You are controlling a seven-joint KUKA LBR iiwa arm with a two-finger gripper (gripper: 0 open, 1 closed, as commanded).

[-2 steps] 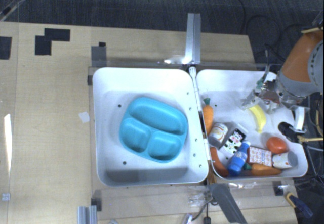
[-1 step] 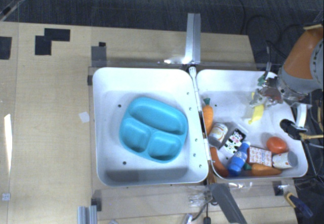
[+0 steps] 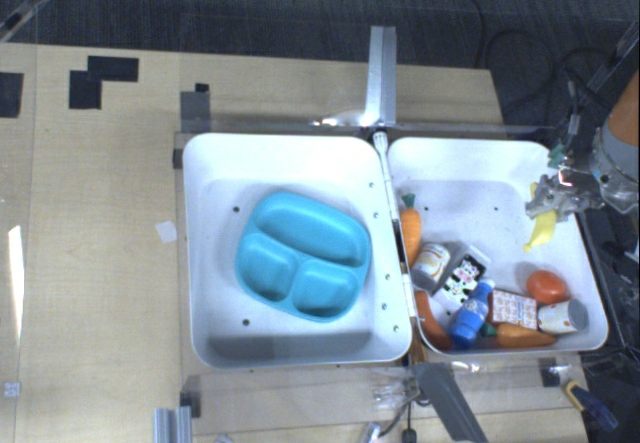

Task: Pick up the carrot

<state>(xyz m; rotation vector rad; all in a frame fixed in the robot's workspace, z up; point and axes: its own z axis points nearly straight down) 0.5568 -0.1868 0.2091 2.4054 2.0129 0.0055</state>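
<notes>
The carrot point(image 3: 411, 228) lies against the right bin's point(image 3: 470, 166) left wall, long axis running along that wall. The end effector point(image 3: 556, 193) hangs over the bin's opposite right edge, above a banana point(image 3: 541, 229); its state cannot be told.

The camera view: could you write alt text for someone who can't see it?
Seen from above, two white bins sit side by side: the left bin holds a blue divided tray, the right bin a carrot by its left wall among small toys and a yellow banana. The robot's gripper hangs over the right bin's far right corner, just above the banana.
</notes>
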